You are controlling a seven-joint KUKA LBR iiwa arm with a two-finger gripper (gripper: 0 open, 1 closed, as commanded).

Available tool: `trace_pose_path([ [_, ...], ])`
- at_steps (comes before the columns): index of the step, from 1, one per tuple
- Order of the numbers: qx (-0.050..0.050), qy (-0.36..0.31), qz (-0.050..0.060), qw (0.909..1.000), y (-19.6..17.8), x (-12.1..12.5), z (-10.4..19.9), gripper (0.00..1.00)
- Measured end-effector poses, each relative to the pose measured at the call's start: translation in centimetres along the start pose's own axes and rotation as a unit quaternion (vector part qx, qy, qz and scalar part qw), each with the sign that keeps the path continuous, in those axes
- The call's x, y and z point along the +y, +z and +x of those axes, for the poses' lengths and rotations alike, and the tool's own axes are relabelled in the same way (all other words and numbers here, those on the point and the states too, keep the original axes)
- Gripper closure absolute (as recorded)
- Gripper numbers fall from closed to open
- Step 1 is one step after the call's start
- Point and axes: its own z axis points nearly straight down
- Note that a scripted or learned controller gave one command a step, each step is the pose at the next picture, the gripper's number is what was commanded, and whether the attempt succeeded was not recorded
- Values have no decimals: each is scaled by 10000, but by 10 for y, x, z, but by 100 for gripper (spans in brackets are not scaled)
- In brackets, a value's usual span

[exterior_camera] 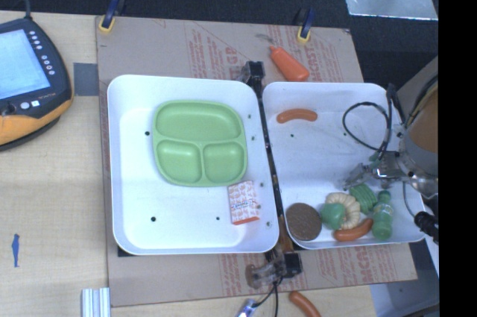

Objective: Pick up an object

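Green toy bottle [381,218] lies at 5 o'clock in right bin [328,159] | tool [370,174] just above, at its 11 o'clock | tool opening: cannot tell

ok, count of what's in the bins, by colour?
Green: 4 (divided plate, three small pieces)
Orange-red sausages: 2
Brown disc: 1
Cream ring: 1
Red-white packet: 1
Total: 9
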Motion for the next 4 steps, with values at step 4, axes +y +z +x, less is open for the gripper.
trace_pose_path([
  [4, 8, -2, -15, 10000, -161, 106, 45, 100],
])
